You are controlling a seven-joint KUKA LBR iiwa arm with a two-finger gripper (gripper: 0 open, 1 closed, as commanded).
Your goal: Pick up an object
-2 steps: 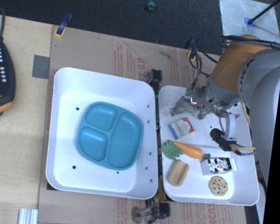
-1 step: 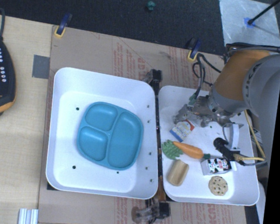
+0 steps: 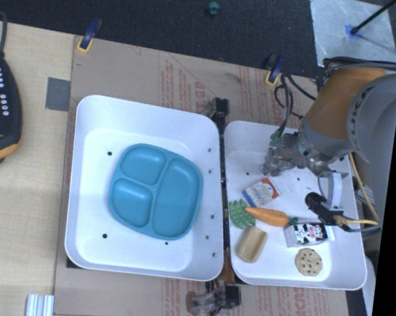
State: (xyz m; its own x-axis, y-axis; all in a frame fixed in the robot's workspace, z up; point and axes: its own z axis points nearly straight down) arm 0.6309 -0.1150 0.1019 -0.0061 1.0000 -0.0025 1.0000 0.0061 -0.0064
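Pincer point(image 3: 282, 160) low in right bin point(image 3: 355, 279), just above the small snack packet point(image 3: 261, 191); you can't tell its opening or any hold. Approach step. Next: centre over the packet, descend, close.

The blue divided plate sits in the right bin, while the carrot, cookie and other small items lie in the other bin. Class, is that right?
Not quite. The camera view shows the blue divided plate in the left bin; the carrot, cookie and other small items lie in the right bin.
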